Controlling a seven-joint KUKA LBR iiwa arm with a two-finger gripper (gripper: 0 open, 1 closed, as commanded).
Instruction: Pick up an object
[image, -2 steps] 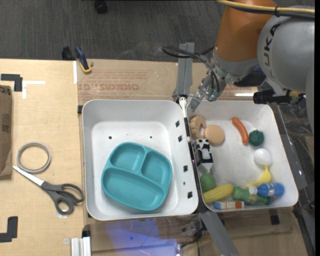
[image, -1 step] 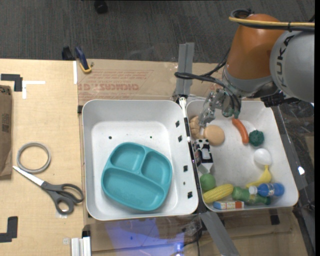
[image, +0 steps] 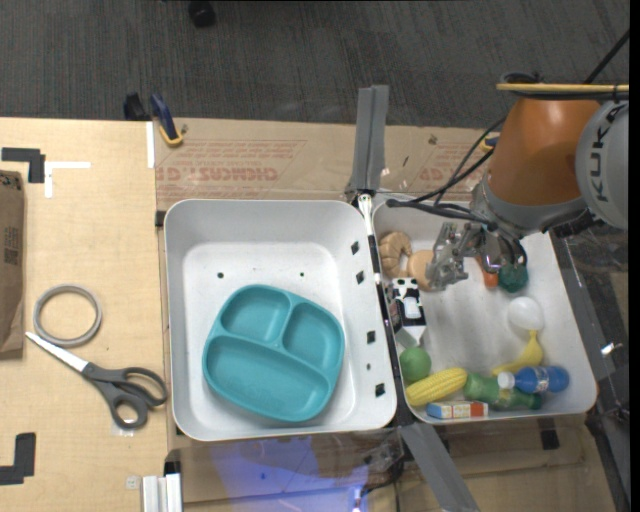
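Tan, rounded toy bread (image: 397, 247) lies just beside the end effector (image: 449, 268), whose opening I cannot tell.

A teal divided plate (image: 275, 351) lies in the left bin (image: 190, 240). In the right bin (image: 572, 330), the claw (image: 450, 262) hangs at upper centre beside a tan toy (image: 396, 248). Along the lower edge sit a corn cob (image: 434, 385), a banana (image: 530, 351), and a blue-capped bottle (image: 535, 380). Scissors (image: 105, 380) and a tape roll (image: 67, 314) rest on the table (image: 80, 220) at left.
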